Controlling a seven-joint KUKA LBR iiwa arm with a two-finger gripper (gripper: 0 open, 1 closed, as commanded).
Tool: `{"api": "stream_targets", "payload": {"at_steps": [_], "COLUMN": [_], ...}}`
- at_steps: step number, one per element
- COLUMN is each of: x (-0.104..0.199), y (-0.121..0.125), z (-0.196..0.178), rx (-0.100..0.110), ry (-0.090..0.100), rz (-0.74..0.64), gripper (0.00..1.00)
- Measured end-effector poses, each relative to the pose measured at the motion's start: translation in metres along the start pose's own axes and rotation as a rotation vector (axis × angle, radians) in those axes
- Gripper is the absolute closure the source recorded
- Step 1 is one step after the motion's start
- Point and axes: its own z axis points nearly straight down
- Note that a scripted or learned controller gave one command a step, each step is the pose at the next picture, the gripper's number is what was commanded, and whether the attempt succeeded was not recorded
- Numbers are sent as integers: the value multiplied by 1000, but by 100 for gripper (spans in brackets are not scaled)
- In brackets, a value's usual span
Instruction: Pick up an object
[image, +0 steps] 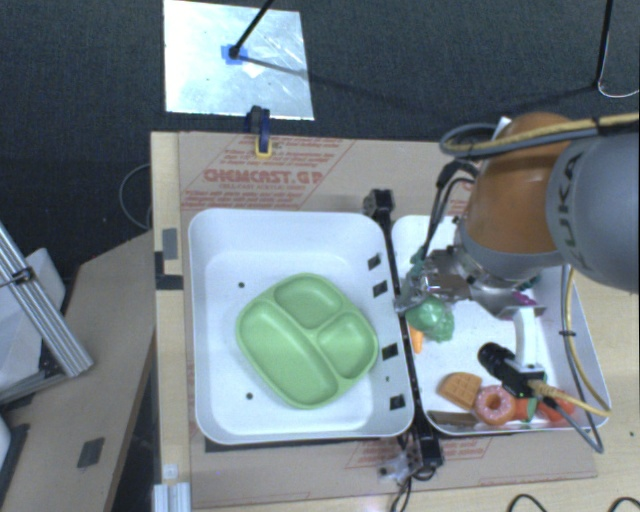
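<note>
1. Hanging low over the right bin (450, 356), the pincer (429, 292) sits close against the wall shared with the neighbouring bin. The arm (520, 205) reaches across from the far side to get there.
2. Directly beneath the pincer, touching it or very nearly, lies a green leafy toy (433, 319). I judge it to be the thing being tried for, since nothing else is as close.
3. I cannot tell whether the pincer is wide, narrow or closed on that toy. The wrist's bulk and the slanted view hide it.
4. Just past the green toy, a small orange piece (417, 340) rests near the same wall, close enough to be nudged by a clumsy descent.
5. Farther off, toward the bin's near end, a toast-coloured slice (459, 388) and a pink doughnut (493, 406) lie touching. They are well apart from the pincer and out of its way.
6. Across the shared wall from the pincer, the left bin (230, 260) holds a green divided plate (305, 340). It lies flat and well apart. Being broad and shallow, it would likely be a poor thing to pinch.
7. With the wall this close, the likely risk is catching the bin's edge rather than the toy.
</note>
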Motion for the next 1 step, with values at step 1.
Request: {"api": "stream_targets", "payload": {"at_steps": [1], "x": [53], "y": [-13], "z": [15], "rx": [3], "ry": [1], "rz": [-1], "gripper": [100]}}
